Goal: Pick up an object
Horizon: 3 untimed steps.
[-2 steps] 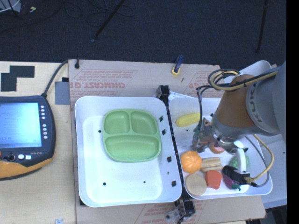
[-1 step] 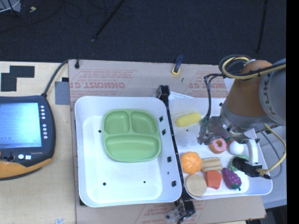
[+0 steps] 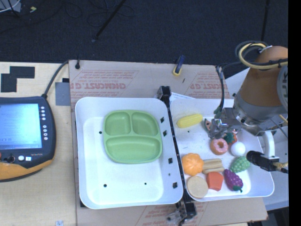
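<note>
Worktop (image 3: 117, 81) first, from the far left: a teach pendant (image 3: 26, 135) sat beside the left bin (image 3: 89, 182), which held a green divided plate (image 3: 132, 136) and nothing I needed. Everything pickable was in the right bin (image 3: 263, 185) — a corn cob (image 3: 189, 121) near the top, an orange (image 3: 192, 164) and a round cracker (image 3: 197, 186) lower down, then a hot dog (image 3: 212, 164), a red piece (image 3: 215, 181), purple grapes (image 3: 233, 179) and green grapes (image 3: 240, 164).

The end effector (image 3: 217, 126) hung just above the donut (image 3: 219, 146), with the white egg (image 3: 238, 149) just beside it. I could not tell how its jaws stood — the metalwork was too cluttered.

I judged the donut the natural target. It lay touching the egg, so I wanted the descent centred squarely over the ring, fingers spanning its width away from the egg, and a straight vertical lift afterwards.
</note>
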Motion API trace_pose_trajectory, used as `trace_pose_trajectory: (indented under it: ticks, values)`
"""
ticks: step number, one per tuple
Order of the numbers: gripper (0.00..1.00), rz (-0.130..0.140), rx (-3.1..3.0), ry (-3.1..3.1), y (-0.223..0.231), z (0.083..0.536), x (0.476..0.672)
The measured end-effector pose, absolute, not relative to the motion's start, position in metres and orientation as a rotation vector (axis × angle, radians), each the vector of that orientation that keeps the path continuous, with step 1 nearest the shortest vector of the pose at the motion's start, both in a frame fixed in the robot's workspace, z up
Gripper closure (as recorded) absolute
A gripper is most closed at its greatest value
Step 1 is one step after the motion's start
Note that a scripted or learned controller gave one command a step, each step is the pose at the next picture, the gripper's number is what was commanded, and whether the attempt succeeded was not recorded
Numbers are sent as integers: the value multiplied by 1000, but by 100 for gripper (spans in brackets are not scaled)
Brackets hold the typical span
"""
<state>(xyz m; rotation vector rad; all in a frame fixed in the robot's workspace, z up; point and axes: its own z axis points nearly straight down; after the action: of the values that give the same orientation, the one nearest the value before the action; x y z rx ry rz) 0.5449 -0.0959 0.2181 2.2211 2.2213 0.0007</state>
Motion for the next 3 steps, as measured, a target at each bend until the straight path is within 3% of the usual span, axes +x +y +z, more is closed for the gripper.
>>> trace_pose_trajectory:
  ticks: [1, 2, 3]
  values:
    - [100, -1, 2222, 2223, -97, 228, 545]
    - [100, 0, 2217, 2228, -48, 224, 584]
    - [100, -1, 2221, 2224, -50, 234, 598]
